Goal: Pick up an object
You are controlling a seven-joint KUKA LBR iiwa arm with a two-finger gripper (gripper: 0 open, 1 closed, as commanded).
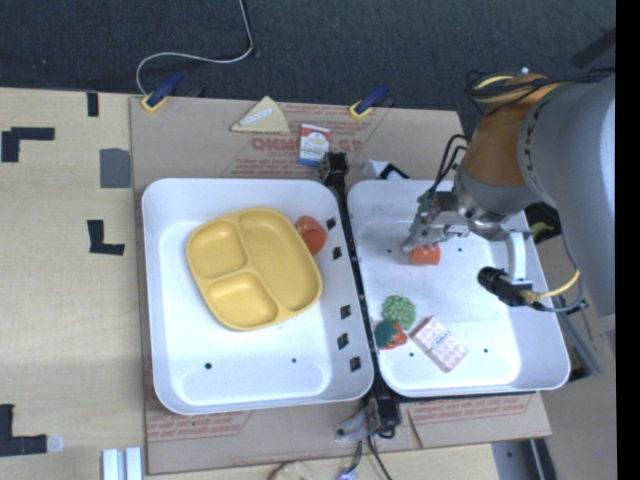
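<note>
In the right bin (500,368), my gripper (424,238) hangs low over the upper middle of the floor, reaching in from the grey and orange arm (505,153). A small orange-red object (427,256) lies right at its tip, touching or nearly touching it. Nearer the front of the same bin lie a green broccoli-like piece (398,309), a small red piece (391,336) just below it, and a pink and white box (439,344).
The left bin (170,368) holds a yellow divided plate (255,266) with an orange-red object (312,234) at its right edge. A small carton (314,145) and a wedge-shaped item (262,116) lie on the cardboard behind the bins. A black cable part (500,283) hangs by the arm.
</note>
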